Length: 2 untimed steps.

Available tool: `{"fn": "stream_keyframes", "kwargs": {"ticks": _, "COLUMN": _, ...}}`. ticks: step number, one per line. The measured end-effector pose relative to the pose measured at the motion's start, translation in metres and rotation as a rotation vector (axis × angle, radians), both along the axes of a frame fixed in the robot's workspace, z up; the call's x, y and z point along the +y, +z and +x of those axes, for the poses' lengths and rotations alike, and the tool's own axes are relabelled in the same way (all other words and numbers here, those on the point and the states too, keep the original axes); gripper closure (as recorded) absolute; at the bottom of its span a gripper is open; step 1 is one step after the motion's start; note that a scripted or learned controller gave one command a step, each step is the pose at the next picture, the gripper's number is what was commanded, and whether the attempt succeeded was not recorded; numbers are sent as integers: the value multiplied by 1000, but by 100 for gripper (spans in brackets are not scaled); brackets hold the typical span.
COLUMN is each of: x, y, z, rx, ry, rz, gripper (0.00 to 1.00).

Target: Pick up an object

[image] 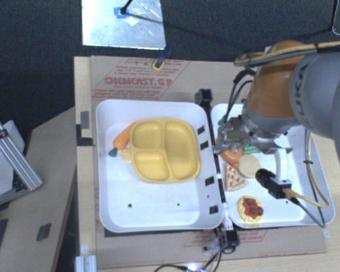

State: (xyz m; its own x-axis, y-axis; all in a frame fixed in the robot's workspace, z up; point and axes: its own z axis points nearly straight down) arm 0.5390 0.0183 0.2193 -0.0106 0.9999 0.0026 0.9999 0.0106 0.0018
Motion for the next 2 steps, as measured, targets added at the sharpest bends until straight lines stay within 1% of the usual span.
{"fn": "stream_keyframes", "kwargs": {"ticks": 1, "x": 41, "y": 16, "z": 33, "rx": -3, "ry": -1, "rz": -1, "gripper": 100}}
{"fn": "stream_keyframes", "kwargs": {"ticks": 2, "x": 36, "y": 9, "z": 22, "rx": 3, "ry": -9, "rz": -3, "gripper": 100}}
